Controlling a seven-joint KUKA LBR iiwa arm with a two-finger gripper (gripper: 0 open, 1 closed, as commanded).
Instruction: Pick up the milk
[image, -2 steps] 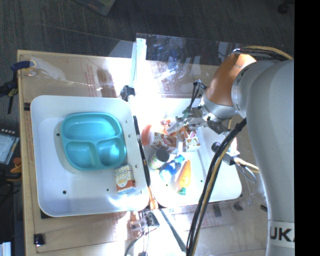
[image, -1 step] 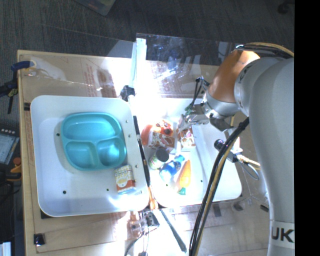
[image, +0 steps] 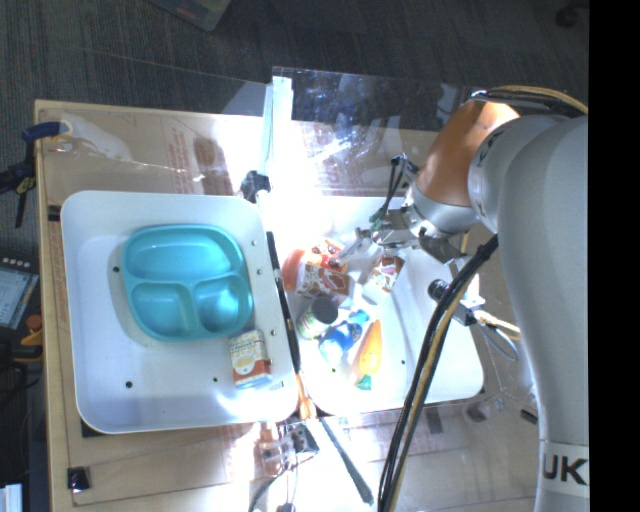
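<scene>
Right now the claw (image: 378, 238) hangs over the far part of the right bin (image: 450, 375), above a glare-washed heap of small things. What looks like the milk (image: 249, 358), a small carton with an orange lower part, lies in the left bin (image: 90, 300) near its near right corner, just beside the turquoise divided plate (image: 185, 275). So the carton sits well apart from the claw, across the wall between the bins, its long axis running roughly from far to near. Whether the claw is apart or together I cannot tell. An orange carrot-like piece (image: 368, 345) and a blue item (image: 345, 332) are blurred by glare.
</scene>
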